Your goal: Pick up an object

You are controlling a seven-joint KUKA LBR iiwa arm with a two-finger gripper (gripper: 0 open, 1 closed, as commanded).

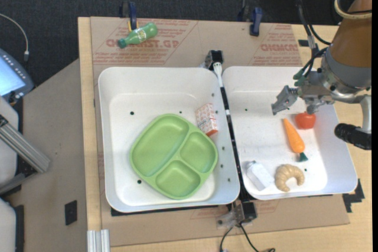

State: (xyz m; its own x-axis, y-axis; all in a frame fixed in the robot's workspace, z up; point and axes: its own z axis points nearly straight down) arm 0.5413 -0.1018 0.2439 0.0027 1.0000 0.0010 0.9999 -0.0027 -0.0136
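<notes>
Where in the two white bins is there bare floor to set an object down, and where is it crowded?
Left bin: bare floor along the back wall, behind the green plate and small carton. Right bin: bare back-left area beside the divider. Crowded: its right and front, with the hand, tomato, carrot, croissant and white packet.

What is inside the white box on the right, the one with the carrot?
In the right bin lie a carrot, a croissant, a small white packet and a red thing. The gripper covers part of the red thing.
</notes>
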